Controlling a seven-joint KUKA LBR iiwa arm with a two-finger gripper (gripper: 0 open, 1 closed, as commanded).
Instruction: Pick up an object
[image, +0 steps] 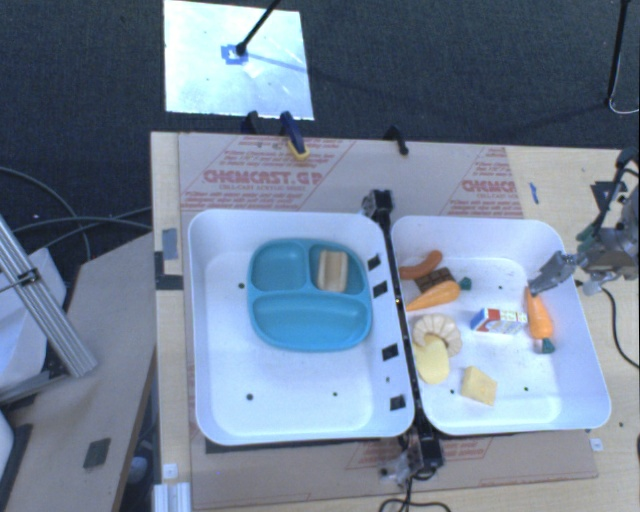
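Since the gripper (553, 272) hung over the 3 o'clock rim of the right bin (575, 400), the nearest candidate was the carrot (539, 315), lying just at 6 o'clock from it, near that bin's 3 o'clock wall. Whether the pincer stood apart or together could not be read at this slant; nothing was seen held in it. The carrot's long axis ran close to the 12-to-6 line, leaning a little toward 11 and 5. Its narrow tip pointed to about 11 o'clock and its green stub to about 5. To do the pick well, I judged the pincer should close across the short width, along the 9-to-3 line, so the wrist needed turning until its closing line crossed that axis squarely. It should come down over the thick middle, not the taper, where a round toy would likely squirt out. The carton (498, 320) lay just at 9 o'clock of the carrot, and the wall was close at 3 o'clock. That left little room on either side, so a straight vertical descent looked safest. A second carrot (433, 295) lay well apart at 9 o'clock.
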